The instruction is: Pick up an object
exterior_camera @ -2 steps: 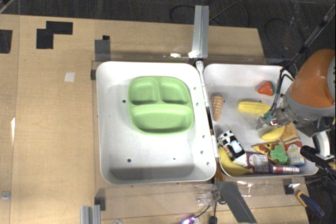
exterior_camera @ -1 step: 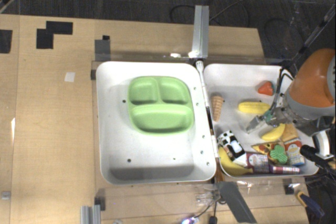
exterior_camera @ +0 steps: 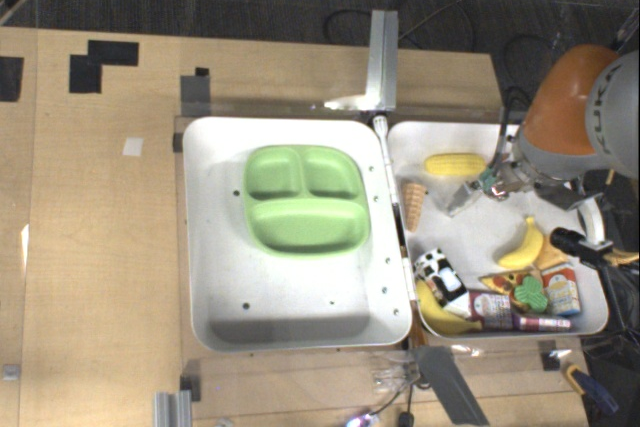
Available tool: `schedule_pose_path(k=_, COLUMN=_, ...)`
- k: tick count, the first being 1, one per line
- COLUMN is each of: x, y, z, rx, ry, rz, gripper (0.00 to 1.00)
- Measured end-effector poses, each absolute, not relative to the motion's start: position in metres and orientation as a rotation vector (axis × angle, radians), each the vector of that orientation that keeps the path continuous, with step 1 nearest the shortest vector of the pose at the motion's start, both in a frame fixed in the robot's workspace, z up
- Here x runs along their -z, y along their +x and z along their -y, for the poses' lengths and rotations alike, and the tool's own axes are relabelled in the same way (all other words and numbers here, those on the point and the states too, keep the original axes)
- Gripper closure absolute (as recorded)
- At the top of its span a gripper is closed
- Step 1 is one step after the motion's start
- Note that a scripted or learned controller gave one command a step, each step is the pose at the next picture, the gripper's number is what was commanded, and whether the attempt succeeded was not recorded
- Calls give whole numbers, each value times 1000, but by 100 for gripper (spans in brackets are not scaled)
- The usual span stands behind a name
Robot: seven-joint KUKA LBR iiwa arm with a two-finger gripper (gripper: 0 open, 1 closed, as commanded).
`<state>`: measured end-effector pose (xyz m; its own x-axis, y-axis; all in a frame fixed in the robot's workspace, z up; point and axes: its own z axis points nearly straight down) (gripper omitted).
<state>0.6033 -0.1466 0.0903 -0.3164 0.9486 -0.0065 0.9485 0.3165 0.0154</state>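
Corn cob [exterior_camera: 455,164]: it lay in the upper part of the right bin [exterior_camera: 600,320], right of the frame centre, and I judged it the most likely object to pick because it was the nearest to the tool.
Long axis of the cob: about left to right in the frame, a little tilted.
Gripper [exterior_camera: 470,193]: it was low in the right bin, just below and slightly right of the cob, and it pointed to the left.
Gripper state: I could not tell whether it was open or closed, and no object showed clearly inside it.
Direction for the next move: the cob lay up and slightly left from the gripper, very near, so in my judgement only a short shift toward the upper edge of the frame was needed.
Arm [exterior_camera: 565,115]: grey with an orange band, it entered from the right side of the frame.
Other objects near: an ice cream cone [exterior_camera: 412,202] left of the gripper and a banana [exterior_camera: 525,247] lower right of it.
Left bin [exterior_camera: 200,245]: it held a green tray [exterior_camera: 304,198], well apart from the gripper.
Progress: I judged that nothing was lifted yet.
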Motion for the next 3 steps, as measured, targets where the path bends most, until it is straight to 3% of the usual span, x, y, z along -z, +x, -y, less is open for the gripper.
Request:
schedule_pose_path(k=1, x=-88, y=670, z=147, rx=1, ry=1790, rz=-2581, gripper=0)
schedule_pose_path(k=2, x=-100, y=670, z=147, rx=3, ry=1783, rz=-2584, gripper=100)
schedule_pose_path(k=3, x=-191, y=659, z=102, rx=-8, ry=1920, rz=-2478, gripper=100)
